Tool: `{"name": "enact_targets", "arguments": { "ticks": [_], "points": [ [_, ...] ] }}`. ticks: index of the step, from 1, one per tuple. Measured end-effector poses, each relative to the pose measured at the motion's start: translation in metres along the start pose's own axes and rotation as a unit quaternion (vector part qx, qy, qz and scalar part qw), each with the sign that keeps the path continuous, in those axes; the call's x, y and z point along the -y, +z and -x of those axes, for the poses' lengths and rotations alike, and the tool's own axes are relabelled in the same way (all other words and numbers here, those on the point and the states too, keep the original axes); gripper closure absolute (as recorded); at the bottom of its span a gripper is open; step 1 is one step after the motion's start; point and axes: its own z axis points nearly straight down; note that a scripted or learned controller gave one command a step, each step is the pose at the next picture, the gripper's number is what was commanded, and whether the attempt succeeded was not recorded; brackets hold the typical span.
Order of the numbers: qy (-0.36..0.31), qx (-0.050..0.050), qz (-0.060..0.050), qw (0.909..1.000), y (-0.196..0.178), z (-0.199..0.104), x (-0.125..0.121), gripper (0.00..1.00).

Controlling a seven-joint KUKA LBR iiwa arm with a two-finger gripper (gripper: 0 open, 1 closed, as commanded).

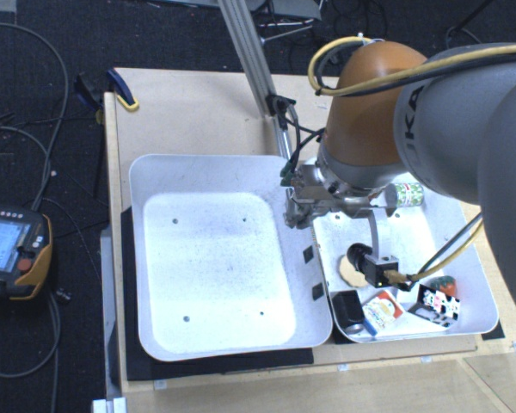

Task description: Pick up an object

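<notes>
**Gripper** (303,203), on grey arm with orange band. Hangs low at the left wall of the right bin (413,231), close to the divide between the two bins. State of the claw: cannot tell, hidden beneath the wrist. Nothing seen held.

**Candidates for pick-up**, all in the right bin:
- green-and-white can (406,194), far side, close under the arm
- tan disc (350,274), mid-bin
- black block (347,308), white carton (381,310) and cow-patterned piece (437,301), crowded along the near wall

**Handling, as judgement:**
- Best to choose a piece with free sides and descend straight over its middle.
- Can looks the likeliest: rounded, standing apart from the others.
- Disc looks flat and probably hard to pinch.
- Near-wall cluster risks a double catch or a knock against the rim.

**Surface:** left bin (215,256), white, shallow, faintly speckled; pale wooden bench (198,119) beneath both.

**Room:** dark floor, loose cables, teach pendant (13,248) at the left, aluminium strut (245,41) slanting down behind the bins.
</notes>
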Motion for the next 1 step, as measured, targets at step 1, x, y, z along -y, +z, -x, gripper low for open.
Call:
{"name": "enact_targets", "arguments": {
  "ticks": [1],
  "points": [
    [0.001, 0.0, -0.001, 1.0, 0.0116, -0.0384, 0.0419, 1.0]
  ]
}}
